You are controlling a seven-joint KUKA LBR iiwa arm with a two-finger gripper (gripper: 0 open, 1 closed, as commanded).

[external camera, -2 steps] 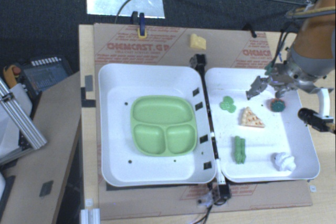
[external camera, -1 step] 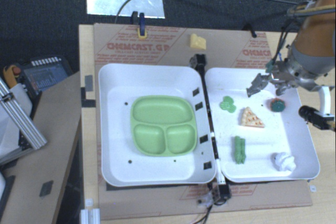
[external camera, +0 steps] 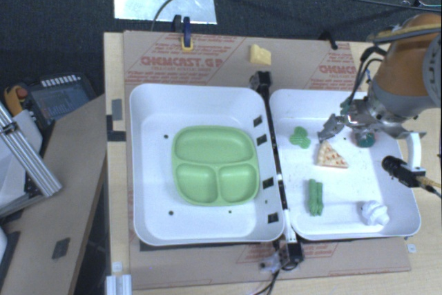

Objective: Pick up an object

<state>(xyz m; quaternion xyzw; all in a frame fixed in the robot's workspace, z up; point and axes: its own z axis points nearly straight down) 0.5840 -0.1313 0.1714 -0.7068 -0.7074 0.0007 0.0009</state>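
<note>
My gripper hangs over the back part of the right bin, low above its floor. Just below it lies a pizza-slice toy. A small green leafy toy sits to its left, apart from it. Close to the gripper's right side rests a teal ball. Nearer the front of the same bin lie a long green vegetable toy and a white crumpled object. I see nothing held in the gripper.
The left bin holds a pale green divided plate. A yellow block lies on the cardboard behind the bins. A black divider strip runs between the two bins.
</note>
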